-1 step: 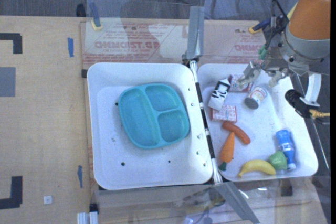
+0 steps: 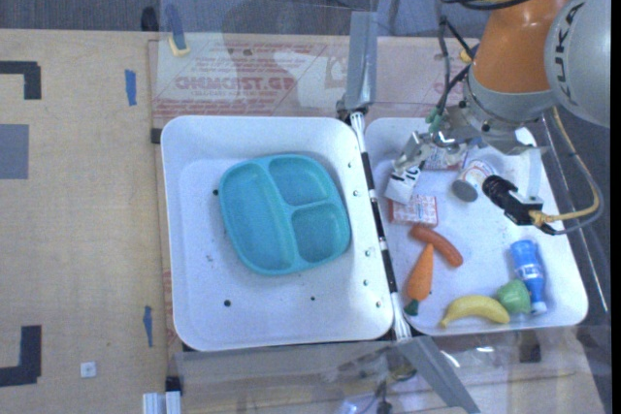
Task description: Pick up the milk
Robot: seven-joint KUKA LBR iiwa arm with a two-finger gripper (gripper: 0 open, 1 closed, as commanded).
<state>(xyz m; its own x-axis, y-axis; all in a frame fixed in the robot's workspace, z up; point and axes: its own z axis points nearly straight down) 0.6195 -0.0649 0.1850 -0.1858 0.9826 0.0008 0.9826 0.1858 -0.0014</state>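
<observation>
The milk (image 2: 403, 183) is a small white carton with dark print. It lies at the upper left of the right bin (image 2: 568, 291), close to the divider between the bins. My gripper (image 2: 423, 148) hangs just above and to the right of it, at the carton's upper end. Whether it touches the carton is unclear. The grey and orange arm (image 2: 524, 44) reaches in from the upper right.
Right bin: a red-printed packet (image 2: 419, 209), a sausage (image 2: 437, 245), a carrot (image 2: 420, 272), a banana (image 2: 475, 309), a green item (image 2: 514, 296), a blue bottle (image 2: 527, 267), a small white can (image 2: 473, 177). A blue divided plate (image 2: 284, 212) lies in the left bin (image 2: 184, 238).
</observation>
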